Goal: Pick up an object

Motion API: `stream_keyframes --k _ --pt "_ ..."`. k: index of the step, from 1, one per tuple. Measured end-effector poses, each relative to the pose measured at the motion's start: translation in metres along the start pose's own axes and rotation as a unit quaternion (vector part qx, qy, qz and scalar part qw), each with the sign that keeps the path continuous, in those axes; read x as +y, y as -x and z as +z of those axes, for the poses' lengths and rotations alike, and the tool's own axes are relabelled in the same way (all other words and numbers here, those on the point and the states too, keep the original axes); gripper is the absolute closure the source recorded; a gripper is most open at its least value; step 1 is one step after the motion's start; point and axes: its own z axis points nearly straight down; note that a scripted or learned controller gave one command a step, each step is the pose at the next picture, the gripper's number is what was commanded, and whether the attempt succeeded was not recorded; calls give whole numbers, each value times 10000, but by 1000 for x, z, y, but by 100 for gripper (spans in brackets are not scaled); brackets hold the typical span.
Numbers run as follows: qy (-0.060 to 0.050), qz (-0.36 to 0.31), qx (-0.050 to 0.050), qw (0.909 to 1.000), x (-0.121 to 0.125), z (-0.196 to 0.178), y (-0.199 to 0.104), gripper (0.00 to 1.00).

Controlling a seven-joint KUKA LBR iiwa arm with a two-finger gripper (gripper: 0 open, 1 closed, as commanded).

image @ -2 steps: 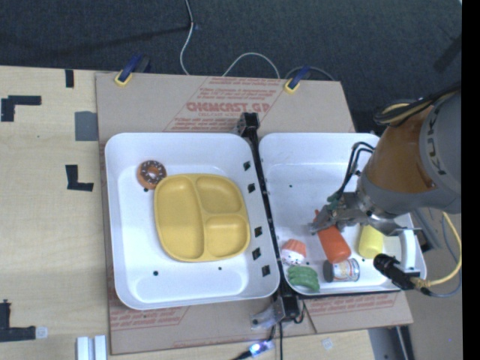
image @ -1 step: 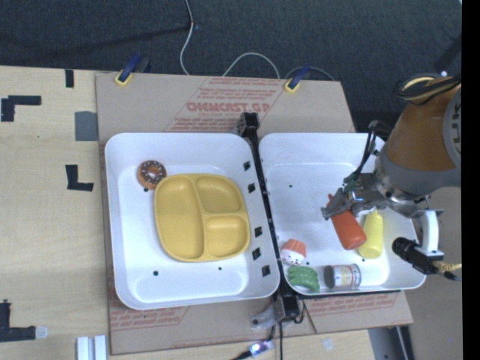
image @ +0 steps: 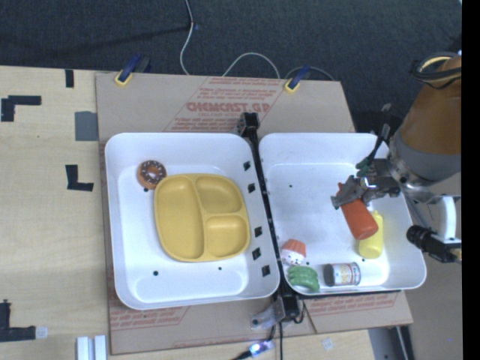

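The arm [image: 433, 130] comes in from the right edge, its orange band up high and the grey wrist section below it, leaning down and to the left over the right bin [image: 315, 163]. At its end the dark pincer [image: 358, 193] hangs over the right half of that bin, pointing toward the bin's middle. An orange cylinder [image: 359, 218] sits right under the pincer, its upper end touching or tucked into the dark fingers and its body slanting down and to the right. Whether the fingers are clamped on it or merely rest above it cannot be told from this angle, nor how far apart they stand.

Just beside the orange cylinder, on its right and lower side, lies a yellow object [image: 373, 240], partly covered by the cylinder. Along the near wall of the right bin stand three more things: a small jar [image: 343, 274] lying on its side with a dark cap, a green object [image: 303, 277] in the near left corner, and a small white and orange toy [image: 293, 252] just above the green one.

The left bin [image: 127, 201] carries a yellow divided plate [image: 201, 216] with three compartments, and a small chocolate doughnut [image: 151, 173] lies near the plate's upper left corner. Both bins rest on a brown cardboard sheet [image: 225, 103] on the table [image: 45, 223].
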Motion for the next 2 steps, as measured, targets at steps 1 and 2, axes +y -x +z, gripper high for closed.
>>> stream_keyframes --k 1,2 --pt "-31 -19 9 10000 -10 5 -59 100" --pt "-30 -23 9 10000 -2 6 -110 100"
